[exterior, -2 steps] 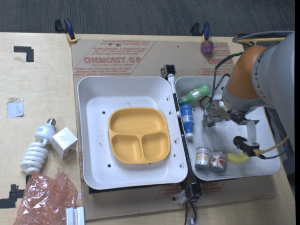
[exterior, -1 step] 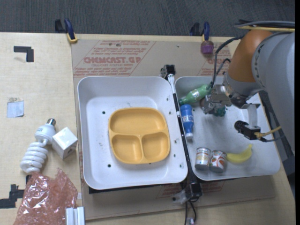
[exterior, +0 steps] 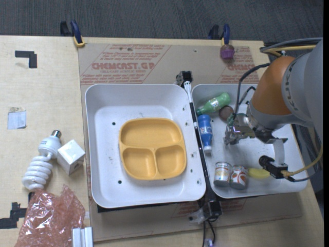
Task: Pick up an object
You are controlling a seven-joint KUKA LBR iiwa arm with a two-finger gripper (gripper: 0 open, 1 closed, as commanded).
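My gripper (exterior: 232, 136) hovers low in the right bin (exterior: 295, 184), nothing lifted yet; finger state I cannot tell.

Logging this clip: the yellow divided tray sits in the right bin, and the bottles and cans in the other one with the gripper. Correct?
Not quite. The camera view shows the yellow divided tray in the left bin, not the right. The rest stands.

Grey arm (exterior: 308, 81); orange band (exterior: 272, 89); black cables; metallic end effector (exterior: 234, 134).
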